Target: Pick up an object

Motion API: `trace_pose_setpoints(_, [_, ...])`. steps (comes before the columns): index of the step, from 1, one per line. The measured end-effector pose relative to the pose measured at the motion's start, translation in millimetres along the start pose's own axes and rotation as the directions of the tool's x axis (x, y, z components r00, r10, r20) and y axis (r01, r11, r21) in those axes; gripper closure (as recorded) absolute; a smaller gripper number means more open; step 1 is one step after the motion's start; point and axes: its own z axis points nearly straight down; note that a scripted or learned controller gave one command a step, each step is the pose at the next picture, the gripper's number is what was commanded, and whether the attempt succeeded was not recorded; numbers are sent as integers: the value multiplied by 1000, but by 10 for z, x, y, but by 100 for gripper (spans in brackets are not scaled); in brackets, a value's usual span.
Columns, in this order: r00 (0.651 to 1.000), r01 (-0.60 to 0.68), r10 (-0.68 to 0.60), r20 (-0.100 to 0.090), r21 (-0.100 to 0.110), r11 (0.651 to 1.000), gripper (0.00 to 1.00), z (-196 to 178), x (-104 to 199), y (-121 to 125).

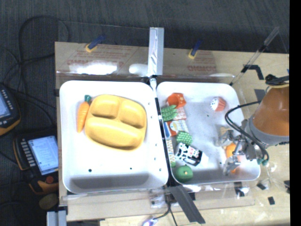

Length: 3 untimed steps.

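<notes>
The left bin (68, 126) holds a yellow tray (116, 121) with a carrot (83, 114) touching its left edge. The right bin (202, 89) holds a red item (176, 100), green pieces (169, 111), a striped pack (177, 125), a cow-print item (188, 153), a green ball (183, 173) and a small cup (216, 104). The gripper (233, 157) sits low at the bin's right side, beside an orange piece (229, 149); whether it is clenched cannot be told.
</notes>
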Motion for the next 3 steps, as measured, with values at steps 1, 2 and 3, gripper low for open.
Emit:
trace_pose_setpoints(1, [1000, 1, -2, 4, 3, 1000, 100, -107, -21, 3])
trace_pose_setpoints(2, [1000, 2, -2, 4, 3, 1000, 0, -106, -20, 4])
trace_pose_setpoints(3, [999, -51, 51, 1, 6, 999, 0, -2, 34, 289])
